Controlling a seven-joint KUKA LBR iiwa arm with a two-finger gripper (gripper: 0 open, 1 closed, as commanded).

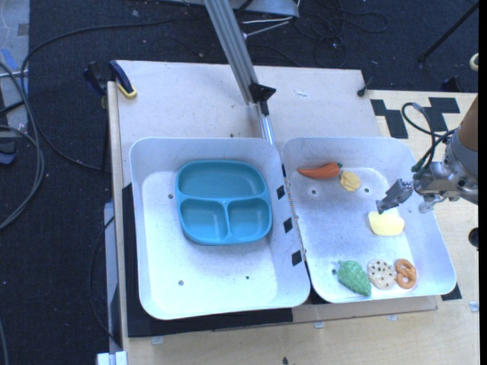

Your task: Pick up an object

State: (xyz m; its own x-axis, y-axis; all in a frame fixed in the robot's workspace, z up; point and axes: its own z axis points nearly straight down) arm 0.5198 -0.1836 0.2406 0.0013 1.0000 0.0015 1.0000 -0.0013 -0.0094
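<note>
From above, my gripper (395,196) is hanging over the right bin (426,243), just above the yellow piece (386,224) and not clasping it; whether it is wide or narrow I cannot tell. The carrot (319,171) is lying near the bin's far edge with a small yellow lump (350,180) just beside it; the green piece (354,277), the cracker (380,274) and the pretzel (405,272) are sitting in a row along the near edge. The blue tray (224,201) is resting in the left bin (152,226).
</note>
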